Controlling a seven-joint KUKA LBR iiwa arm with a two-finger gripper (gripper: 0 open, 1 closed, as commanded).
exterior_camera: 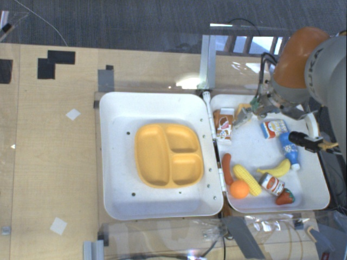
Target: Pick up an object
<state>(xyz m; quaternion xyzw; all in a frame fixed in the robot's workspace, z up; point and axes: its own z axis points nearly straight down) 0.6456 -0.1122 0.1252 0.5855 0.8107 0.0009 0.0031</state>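
Camera view, end effector [255,106] grip state unclear, near carton [224,124], banana [275,168] apart

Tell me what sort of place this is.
Probably a robotics lab bench for pick-and-place trials: a grey arm reaches over two white bins, one holding a yellow divided tray, the other toy food such as a banana.
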